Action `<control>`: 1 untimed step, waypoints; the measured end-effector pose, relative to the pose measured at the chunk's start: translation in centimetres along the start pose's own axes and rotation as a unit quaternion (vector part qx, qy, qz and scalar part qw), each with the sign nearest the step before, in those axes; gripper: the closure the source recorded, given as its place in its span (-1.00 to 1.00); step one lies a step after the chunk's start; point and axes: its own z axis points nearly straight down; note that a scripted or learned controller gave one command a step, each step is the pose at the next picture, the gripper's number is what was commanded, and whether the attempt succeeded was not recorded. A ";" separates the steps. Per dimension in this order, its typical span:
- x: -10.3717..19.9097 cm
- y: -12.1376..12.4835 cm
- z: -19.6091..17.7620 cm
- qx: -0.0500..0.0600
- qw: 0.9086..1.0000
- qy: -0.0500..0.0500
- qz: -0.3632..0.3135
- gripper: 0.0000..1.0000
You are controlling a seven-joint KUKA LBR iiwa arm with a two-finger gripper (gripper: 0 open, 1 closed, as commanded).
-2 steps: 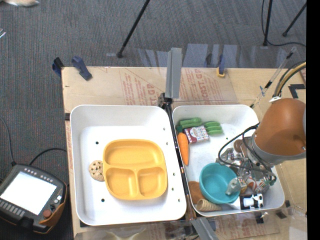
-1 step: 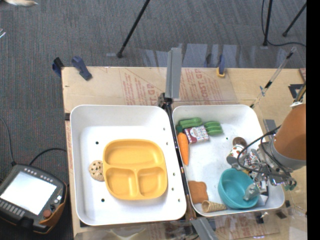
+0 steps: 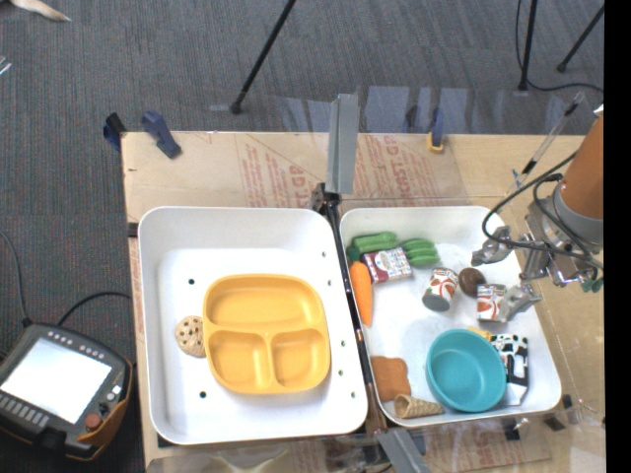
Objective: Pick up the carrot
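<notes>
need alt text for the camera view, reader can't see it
An orange carrot lies along the left wall of the right bin among toy foods and a teal bowl, the gripper at the bin's right edge. The left bin holds a yellow divided tray and a cookie.

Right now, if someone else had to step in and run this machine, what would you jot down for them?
Gripper: at the right bin's right edge, holding nothing that I can see; open or shut, I cannot tell.
Carrot: lying along the right bin's left wall, beside a small red-labelled box and below a green vegetable.
Done: nothing yet; the carrot is untouched.
Left: cross the bin to its left side, grasp the carrot, lift it. Two small cans and a blue bowl lie between.
</notes>
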 end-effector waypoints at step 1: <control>0.1 0.2 -0.5 -0.003 1.000 0.003 0.000 1.00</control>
